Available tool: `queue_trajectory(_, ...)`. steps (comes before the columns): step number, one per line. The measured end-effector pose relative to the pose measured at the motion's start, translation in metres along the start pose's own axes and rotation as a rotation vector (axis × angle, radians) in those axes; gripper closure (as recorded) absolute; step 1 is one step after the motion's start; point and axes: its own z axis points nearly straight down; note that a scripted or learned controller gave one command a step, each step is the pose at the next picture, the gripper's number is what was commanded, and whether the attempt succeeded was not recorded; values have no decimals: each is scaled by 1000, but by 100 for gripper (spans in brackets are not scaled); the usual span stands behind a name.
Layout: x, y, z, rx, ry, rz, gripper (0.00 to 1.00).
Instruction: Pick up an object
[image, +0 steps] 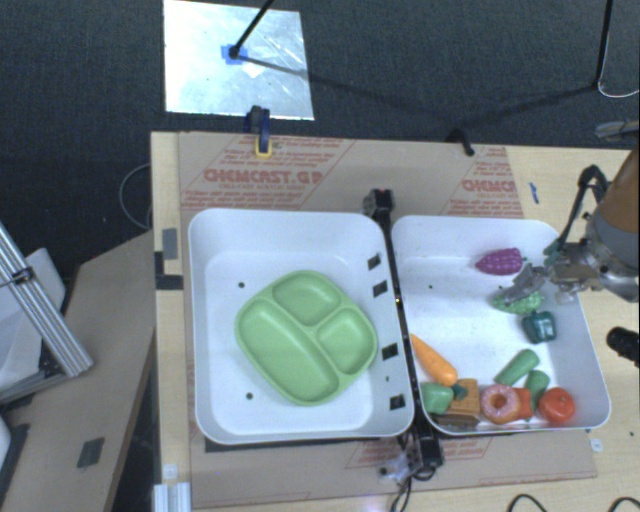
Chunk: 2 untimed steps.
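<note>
While the arm reaches in from three o'clock, its hand hangs over the upper right part of the right bin, and whether its tips are spread or pressed together cannot be told, since they blur into a pale green leafy toy lying right under them. Nothing can be seen pinched between them. Just at eleven o'clock from the hand lies a purple grape bunch, close but apart from it. At five o'clock from the hand, just beside the leafy toy, sits a small dark teal object. Along the six o'clock wall of the same bin a crowd of toy food lies packed together: an orange carrot slanting at the left, a green pepper-like piece below it, a brown wedge touching that, a pink-frosted doughnut, a red tomato at the right end, and a green pickle-shaped piece with a smaller green piece just beside it, above the doughnut and tomato. The left bin holds a light green divided plate, lying flat near its middle, tilted so its two small compartments face two o'clock. Both bins rest side by side, touching, on a brown cardboard-covered surface, with a blue and yellow clamp at its twelve o'clock edge.
</note>
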Motion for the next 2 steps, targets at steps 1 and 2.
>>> queue_trajectory(1,0,3,-6,-12,-3,-3,0)
queue_trajectory(2,-2,8,55,-7,-2,-1,0)
